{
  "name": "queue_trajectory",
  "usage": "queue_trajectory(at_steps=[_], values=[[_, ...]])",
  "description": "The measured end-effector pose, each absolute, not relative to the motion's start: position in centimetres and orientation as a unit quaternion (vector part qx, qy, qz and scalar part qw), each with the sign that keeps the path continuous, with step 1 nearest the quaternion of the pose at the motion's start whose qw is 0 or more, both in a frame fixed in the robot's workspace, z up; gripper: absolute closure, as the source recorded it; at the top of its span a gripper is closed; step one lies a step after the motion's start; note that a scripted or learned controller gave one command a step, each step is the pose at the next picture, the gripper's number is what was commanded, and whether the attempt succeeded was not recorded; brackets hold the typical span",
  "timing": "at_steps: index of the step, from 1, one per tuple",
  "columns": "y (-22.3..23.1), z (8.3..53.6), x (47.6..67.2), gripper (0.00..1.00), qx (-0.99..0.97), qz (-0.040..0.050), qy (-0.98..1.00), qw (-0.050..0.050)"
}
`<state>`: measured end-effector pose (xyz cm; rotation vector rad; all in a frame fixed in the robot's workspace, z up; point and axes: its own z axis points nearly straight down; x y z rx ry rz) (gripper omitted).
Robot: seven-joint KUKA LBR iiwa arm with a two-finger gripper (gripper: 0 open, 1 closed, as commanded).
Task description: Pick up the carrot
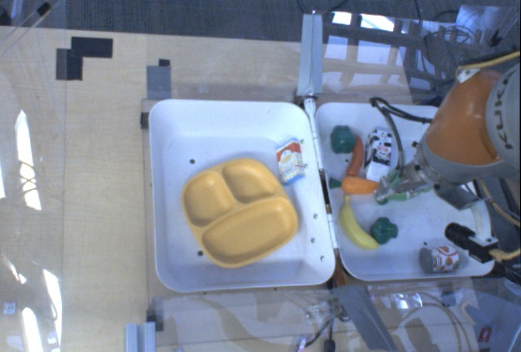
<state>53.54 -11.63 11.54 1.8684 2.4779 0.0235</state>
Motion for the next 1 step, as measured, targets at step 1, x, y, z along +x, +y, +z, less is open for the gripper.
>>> queue_trajectory(at_steps=[1], values=[[-7.23, 18.56, 51.9, 1.0, 0.478, 0.0018, 0.878, 0.004]])
